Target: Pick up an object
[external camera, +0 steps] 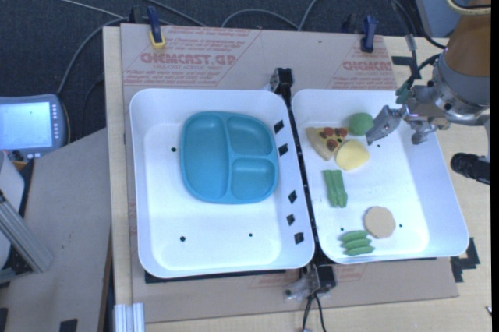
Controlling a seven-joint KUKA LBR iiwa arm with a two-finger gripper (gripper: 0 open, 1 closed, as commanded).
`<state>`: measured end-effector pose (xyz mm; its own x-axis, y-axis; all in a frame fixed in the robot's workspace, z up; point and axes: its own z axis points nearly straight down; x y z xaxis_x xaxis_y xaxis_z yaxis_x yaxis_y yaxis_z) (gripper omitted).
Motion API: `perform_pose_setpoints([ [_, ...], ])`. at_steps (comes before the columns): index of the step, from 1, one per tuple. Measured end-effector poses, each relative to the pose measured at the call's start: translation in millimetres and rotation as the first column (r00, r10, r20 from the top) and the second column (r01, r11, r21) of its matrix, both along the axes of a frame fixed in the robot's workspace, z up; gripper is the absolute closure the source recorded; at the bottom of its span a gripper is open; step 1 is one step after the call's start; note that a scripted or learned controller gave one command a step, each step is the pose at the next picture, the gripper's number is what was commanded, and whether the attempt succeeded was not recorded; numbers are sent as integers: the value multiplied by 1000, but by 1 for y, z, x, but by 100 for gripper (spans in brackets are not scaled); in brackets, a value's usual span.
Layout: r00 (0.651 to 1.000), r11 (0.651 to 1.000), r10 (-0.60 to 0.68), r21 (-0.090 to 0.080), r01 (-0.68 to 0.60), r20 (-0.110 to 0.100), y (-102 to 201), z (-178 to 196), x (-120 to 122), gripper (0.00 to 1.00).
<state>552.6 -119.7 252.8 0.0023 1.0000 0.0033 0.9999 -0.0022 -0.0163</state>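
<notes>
White right-hand bin [437, 190] on the counter holds a green round object [361, 122] just left of the empty claw [399, 125], whose fingers stand apart.

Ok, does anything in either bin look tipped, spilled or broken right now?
Nothing stands out. The blue divided plate lies flat in the left bin. The toy foods lie loose in the right bin, none over the rim. The gripper hovers beside the green ball.

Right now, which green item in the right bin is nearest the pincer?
The round green ball, just left of the pincer; the green beans and pea pods lie farther down.
</notes>
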Motion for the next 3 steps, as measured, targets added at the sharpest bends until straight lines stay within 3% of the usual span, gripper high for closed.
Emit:
perform_pose_setpoints([
  [1, 1000, 1000, 3, -2, -3, 14, 0, 7, 2, 0],
  [3, 1000, 1000, 2, -1, -2, 9, 4, -95, -7, 0],
])
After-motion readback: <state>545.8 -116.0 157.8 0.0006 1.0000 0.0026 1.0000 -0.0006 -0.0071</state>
